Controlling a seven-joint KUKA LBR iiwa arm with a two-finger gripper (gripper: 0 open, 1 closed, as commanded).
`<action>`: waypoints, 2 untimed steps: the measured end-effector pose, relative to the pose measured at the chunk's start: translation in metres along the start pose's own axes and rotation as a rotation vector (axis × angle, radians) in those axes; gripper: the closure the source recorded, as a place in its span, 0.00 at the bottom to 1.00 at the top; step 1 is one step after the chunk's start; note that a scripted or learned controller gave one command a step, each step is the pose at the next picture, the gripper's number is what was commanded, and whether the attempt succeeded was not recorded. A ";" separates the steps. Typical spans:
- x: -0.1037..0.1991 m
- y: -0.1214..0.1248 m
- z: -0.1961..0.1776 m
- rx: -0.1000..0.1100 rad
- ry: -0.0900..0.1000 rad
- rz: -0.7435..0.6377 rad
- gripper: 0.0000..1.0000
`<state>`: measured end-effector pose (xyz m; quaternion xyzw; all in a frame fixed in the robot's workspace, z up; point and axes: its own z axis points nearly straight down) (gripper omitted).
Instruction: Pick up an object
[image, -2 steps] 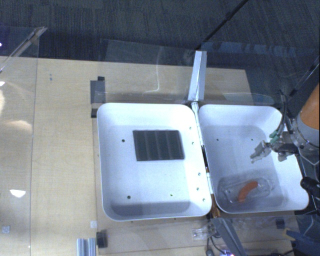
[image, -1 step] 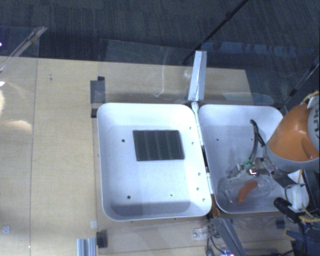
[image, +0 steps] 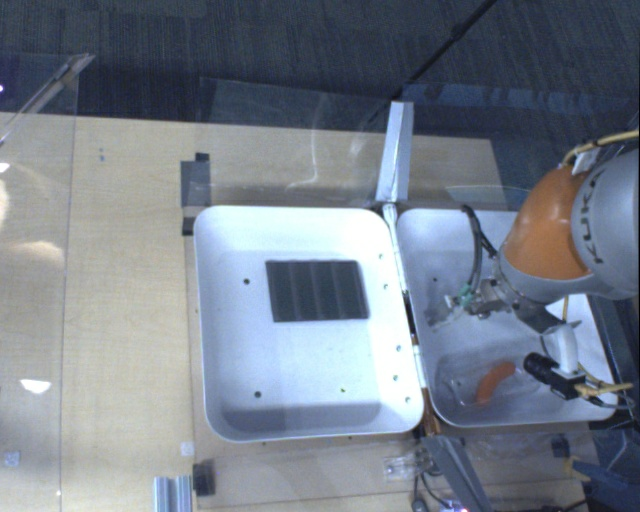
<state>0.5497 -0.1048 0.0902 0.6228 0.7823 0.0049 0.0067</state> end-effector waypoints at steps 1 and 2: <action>0.007 0.013 0.001 0.004 0.000 0.340 0.00; -0.029 0.103 0.005 0.008 0.001 0.148 0.00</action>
